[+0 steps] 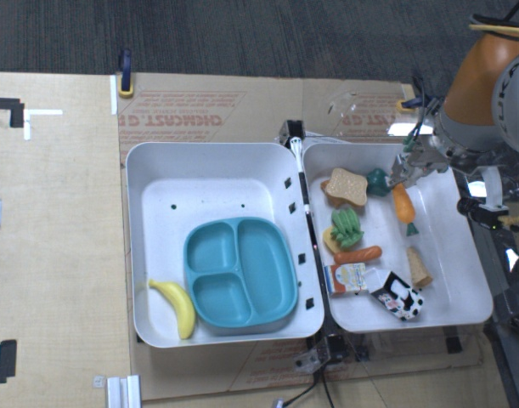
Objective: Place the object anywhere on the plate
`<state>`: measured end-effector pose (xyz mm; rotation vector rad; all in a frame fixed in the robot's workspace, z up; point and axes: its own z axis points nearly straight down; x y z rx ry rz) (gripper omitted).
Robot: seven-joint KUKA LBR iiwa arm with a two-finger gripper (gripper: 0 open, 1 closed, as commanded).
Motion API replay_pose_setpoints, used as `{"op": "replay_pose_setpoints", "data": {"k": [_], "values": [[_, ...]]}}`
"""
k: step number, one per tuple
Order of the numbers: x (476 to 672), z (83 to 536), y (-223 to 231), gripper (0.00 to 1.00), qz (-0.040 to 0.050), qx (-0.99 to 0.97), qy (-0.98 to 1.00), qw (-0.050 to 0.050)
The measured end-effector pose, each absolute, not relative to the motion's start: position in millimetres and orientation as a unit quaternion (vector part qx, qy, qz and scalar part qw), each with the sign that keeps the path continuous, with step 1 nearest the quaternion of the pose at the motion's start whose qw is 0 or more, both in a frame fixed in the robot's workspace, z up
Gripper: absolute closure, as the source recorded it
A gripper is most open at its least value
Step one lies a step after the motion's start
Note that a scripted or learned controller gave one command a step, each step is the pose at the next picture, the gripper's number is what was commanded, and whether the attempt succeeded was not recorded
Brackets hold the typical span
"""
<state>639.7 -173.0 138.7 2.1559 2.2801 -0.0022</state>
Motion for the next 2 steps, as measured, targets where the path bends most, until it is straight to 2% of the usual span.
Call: {"op": "replay_pose_setpoints", "data": {"k": [1, 2], "values": [[569.6, 234.5, -55.1, 1.00, -0.0009, 0.671, 0.741, 0.000], [569.5, 234.5, -55.6, 0.00, -0.0009, 0.672, 0.741, 0.000]]}}
